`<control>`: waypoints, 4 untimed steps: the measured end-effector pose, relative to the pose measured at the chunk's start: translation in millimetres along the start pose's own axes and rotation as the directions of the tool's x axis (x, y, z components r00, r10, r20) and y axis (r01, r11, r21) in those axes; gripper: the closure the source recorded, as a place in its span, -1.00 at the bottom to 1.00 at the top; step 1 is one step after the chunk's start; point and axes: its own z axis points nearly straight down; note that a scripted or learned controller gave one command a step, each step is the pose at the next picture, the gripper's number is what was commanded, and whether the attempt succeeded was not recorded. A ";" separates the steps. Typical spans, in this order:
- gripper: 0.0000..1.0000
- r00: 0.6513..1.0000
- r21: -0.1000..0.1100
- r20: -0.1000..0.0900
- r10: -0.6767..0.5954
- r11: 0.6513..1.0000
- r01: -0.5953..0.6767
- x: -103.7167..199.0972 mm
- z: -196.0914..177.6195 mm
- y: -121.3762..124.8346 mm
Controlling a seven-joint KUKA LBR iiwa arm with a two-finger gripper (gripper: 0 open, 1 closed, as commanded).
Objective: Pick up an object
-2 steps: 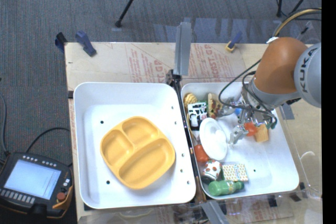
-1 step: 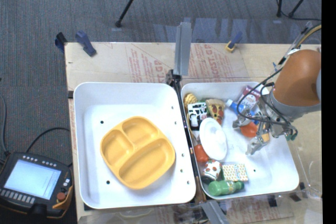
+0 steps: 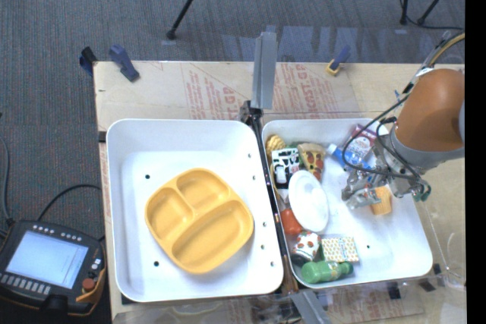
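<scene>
While no object is yet lifted clear, the arrangement reads from left to right as follows. Left bin (image 3: 121,163) contains a yellow divided plate (image 3: 199,218) lying flat near its centre. Right bin (image 3: 414,254) holds the clutter: a black-and-white patterned item (image 3: 285,163) and a pizza-slice toy (image 3: 311,156) near its far left corner, a white oval dish (image 3: 307,200) below them, then a chequered block (image 3: 339,247) and a green bottle (image 3: 327,272) along the near edge. Further right, a blue-and-red packet (image 3: 357,148) lies beside the gripper (image 3: 363,192), which is lowered into the bin, just beside a small orange object (image 3: 382,201). Whether that object is between the jaws cannot be told, nor how wide they stand. Judged from this, the approach is made; a secure grasp and the lift remain to be done.
</scene>
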 end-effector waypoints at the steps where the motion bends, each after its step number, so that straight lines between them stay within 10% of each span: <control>1: -1.00 1.000 0.000 -0.001 -0.001 1.000 0.001 0.0 0.4 0.5; 4: -1.00 0.984 0.002 -0.001 -0.176 0.984 0.176 30.4 8.0 -3.2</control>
